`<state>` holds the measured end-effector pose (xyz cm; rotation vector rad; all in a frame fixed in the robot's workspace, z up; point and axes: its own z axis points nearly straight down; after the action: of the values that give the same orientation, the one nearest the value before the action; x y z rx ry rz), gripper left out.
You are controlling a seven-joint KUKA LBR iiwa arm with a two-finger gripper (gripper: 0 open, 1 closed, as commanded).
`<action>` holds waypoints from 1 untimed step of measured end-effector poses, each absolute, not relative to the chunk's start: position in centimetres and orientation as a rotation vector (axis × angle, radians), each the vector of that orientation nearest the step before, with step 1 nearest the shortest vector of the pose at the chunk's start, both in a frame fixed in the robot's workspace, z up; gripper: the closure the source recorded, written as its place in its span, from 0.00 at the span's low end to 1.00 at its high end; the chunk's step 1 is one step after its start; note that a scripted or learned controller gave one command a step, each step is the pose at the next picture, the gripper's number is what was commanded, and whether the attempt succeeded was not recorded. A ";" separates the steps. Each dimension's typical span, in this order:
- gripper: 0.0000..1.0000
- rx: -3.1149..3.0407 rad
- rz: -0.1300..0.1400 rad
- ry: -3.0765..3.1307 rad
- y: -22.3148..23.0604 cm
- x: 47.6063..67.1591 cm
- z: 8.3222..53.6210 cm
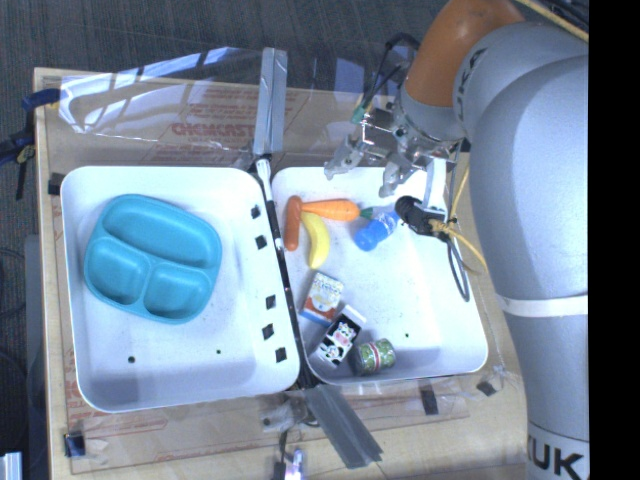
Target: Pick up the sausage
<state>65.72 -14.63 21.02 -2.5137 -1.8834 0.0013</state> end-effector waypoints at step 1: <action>0.00 -2.351 0.009 -2.091 -10.8 64.3 10.4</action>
<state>64.26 -10.84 10.42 -2.3506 -2.0909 0.0094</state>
